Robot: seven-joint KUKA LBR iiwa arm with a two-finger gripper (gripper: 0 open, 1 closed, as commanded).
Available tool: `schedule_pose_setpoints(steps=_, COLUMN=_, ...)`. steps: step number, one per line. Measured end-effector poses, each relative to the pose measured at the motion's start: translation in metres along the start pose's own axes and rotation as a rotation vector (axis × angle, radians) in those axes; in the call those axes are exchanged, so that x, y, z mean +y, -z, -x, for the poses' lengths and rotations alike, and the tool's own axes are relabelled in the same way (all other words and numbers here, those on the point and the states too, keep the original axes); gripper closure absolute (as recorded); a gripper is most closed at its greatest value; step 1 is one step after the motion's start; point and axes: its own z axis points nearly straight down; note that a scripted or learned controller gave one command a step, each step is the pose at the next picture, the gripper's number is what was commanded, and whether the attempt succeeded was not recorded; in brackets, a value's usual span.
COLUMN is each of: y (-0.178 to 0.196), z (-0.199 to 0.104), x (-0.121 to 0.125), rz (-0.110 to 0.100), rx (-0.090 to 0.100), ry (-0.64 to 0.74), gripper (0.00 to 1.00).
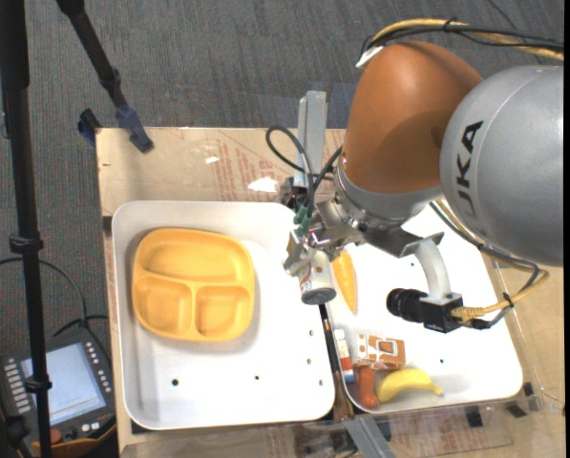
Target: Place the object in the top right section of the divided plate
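camera view looks down at a slant on my bench (218,156), with two shallow white bins side by side. my gripper (313,270) hangs over the seam between them, just above the left bin's (218,389) right rim. whether its fingers are spread or pressed together i cannot tell; they are bunched among cables and a small pale cylinder at the tip. an orange carrot-shaped piece (346,280) sits right beside the gripper, on the right bin's side of the seam; i cannot tell if it is gripped or lying on the bin floor.

the left bin has wide bare floor along its bottom and right edge. the yellow divided plate (195,284) lies in its upper left part, near the left rim, with one long section and two smaller ones, all bare.

the right bin (485,351) is tighter: my arm (456,132) covers its upper half, and a black camera unit (423,306) juts over its middle. at its lower left corner lie a banana (407,384), a small white and orange carton (380,349) and a red piece (366,382), packed close together against the rim. a black tripod (22,189) stands on the floor left of the bench.
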Motion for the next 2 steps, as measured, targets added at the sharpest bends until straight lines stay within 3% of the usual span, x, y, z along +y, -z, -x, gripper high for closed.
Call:
schedule_pose_setpoints(steps=1, y=0.075, z=0.02, x=0.028, rz=0.002, rx=0.0, ry=0.258, gripper=1.0)
schedule_pose_setpoints(steps=2, y=-0.197, z=-0.041, x=-0.002, rz=-0.029, rx=0.016, ry=0.597, gripper=1.0)
